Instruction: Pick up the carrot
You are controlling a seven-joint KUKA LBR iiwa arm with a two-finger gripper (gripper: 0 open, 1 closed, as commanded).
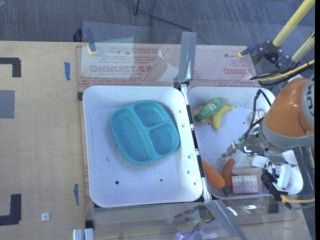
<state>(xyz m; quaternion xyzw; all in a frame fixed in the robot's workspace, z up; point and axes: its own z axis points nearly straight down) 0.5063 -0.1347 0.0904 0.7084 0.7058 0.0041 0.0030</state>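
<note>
Below, the carrot (213, 174) lies down-left of the tool (236, 149) — near, apart — fingers spread, gripping nothing.

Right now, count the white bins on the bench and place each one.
2. The left bin holds a blue divided plate; the right bin holds the food items, with the gripper over it.

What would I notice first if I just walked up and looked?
Probably the big blue plate lying alone in the left bin. Next, the arm's orange band over the right bin, where a carrot lies by the near edge and a banana sits near the far end.
</note>
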